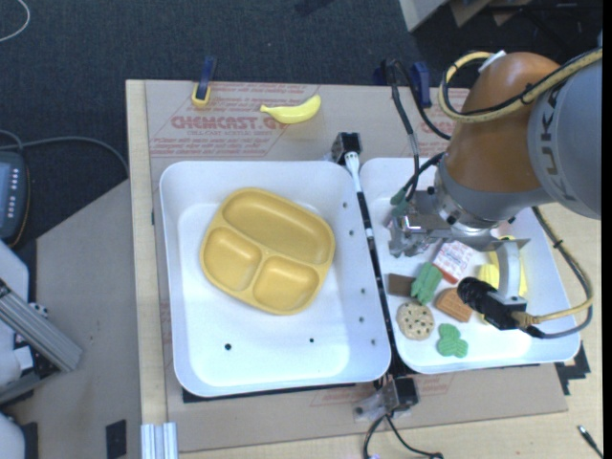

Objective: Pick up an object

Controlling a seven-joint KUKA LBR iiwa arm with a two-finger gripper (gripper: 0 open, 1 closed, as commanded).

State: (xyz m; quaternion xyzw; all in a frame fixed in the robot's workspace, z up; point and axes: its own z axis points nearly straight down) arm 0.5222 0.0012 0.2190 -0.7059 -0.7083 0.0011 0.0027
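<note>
The robot arm (pixel 497 142) hangs low over the right bin (pixel 564 352), above a cookie (pixel 415 320), a green piece (pixel 426 283) and other toy food. Whether its claw is wide or narrow cannot be told; nothing looks lifted yet, so the pick appears still to come.

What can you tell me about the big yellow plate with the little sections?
The yellow plate looks like smooth plastic, rounded, with three compartments: one long one at the back and two smaller ones in front. Nothing lies in them. It sits flat, slightly turned, in the middle of the left white bin, resting on its floor, apart from the walls.
</note>
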